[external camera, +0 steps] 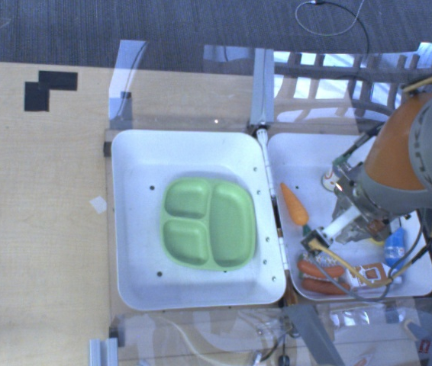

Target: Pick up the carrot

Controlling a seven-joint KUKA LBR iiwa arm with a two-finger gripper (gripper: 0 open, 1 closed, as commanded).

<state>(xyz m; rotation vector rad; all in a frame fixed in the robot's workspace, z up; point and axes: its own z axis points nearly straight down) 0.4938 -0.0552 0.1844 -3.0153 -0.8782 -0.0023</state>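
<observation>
The orange carrot [294, 204] lies in the right bin [296, 155], close to its left wall, with its tip pointing up and left. My gripper [359, 223] hangs over the middle of that bin, to the right of the carrot and a little lower in the view. It is apart from the carrot, with nothing seen in its grasp. The grey arm with the orange band [395, 155] covers the bin's right part.
A green divided plate [208, 223] sits in the left bin [136, 204]. At the front of the right bin lie reddish sausages [321, 284], a white and orange pack [372, 273] and a blue bottle [394, 248]. A small white round thing [329, 179] lies near the wrist.
</observation>
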